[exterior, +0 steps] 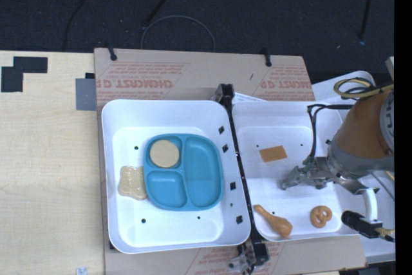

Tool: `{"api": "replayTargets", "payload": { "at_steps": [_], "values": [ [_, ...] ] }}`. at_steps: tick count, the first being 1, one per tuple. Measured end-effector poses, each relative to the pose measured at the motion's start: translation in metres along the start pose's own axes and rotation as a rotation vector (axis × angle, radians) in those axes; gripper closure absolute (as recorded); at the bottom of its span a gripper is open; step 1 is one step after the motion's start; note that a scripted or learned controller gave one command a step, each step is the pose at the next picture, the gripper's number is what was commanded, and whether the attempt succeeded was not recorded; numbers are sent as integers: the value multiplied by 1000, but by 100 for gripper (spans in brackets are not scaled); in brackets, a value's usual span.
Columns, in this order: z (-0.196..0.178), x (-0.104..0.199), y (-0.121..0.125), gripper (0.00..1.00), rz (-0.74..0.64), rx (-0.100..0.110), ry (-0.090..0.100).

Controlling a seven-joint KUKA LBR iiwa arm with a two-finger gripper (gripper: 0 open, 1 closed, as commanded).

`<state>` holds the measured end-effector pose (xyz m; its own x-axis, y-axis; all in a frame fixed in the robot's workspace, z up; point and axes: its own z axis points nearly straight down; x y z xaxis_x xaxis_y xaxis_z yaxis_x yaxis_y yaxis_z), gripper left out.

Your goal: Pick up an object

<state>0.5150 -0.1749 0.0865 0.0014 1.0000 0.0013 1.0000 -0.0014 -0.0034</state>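
In the right bin (290, 122) lie a flat orange-brown rectangle (272, 153) near the middle, a tan drumstick-shaped piece (273, 220) at the front, and a small pretzel (320, 216) at the front right. My gripper (288, 182) reaches in from the right and hangs low over the bin floor, between the rectangle and the drumstick. Nothing shows between its fingers. In the left bin (119, 132) a blue divided tray (183, 170) holds a round tan disc (163, 153), and a pale toast-like piece (132, 183) lies just left of the tray.
A black divider (233, 164) runs between the two bins. Cardboard (193, 77) lies under both bins, with black cables behind on the dark floor. The wooden bench top (45, 170) stretches to the left.
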Motion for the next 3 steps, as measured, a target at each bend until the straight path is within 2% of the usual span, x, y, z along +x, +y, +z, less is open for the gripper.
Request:
{"api": "replayTargets", "payload": {
  "at_steps": [1, 3],
  "values": [
    [-13, -2, 1, 100, 5, -3, -1],
    [-117, -14, 0, 100, -3, -6, -2]
  ]
}}
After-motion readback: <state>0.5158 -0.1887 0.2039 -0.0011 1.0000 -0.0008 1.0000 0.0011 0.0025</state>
